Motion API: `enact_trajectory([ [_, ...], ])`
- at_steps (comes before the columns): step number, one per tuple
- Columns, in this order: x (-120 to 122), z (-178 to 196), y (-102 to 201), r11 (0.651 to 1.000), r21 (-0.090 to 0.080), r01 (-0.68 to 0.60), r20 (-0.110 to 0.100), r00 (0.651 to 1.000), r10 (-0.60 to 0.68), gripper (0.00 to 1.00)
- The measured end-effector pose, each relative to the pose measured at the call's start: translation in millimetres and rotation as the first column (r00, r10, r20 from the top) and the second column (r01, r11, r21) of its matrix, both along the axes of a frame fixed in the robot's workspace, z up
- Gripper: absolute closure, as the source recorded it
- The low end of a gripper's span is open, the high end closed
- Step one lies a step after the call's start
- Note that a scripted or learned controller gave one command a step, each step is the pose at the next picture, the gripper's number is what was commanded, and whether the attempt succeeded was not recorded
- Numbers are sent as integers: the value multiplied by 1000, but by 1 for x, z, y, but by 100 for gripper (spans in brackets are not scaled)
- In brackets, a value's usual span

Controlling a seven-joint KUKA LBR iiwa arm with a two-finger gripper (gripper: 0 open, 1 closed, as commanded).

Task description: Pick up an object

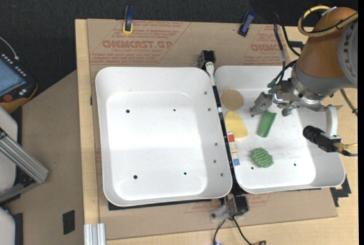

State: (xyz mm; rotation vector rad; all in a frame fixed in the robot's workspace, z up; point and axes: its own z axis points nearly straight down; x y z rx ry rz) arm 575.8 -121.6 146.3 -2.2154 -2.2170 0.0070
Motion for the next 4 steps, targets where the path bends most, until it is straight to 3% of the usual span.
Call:
enact_trajectory([
  [1, -15, -61, 29, 1000, -2, 0, 13, 1000, 0, 0],
  [2, 32, 77, -44, 1000, -12, 5, 29, 1000, -4, 0],
  [3, -35, -10, -20, 1000, 2, 2, -4, 1000, -2, 0],
  [4, -65, -64, -29, 1000, 0, 4, 0, 1000, -4, 0],
])
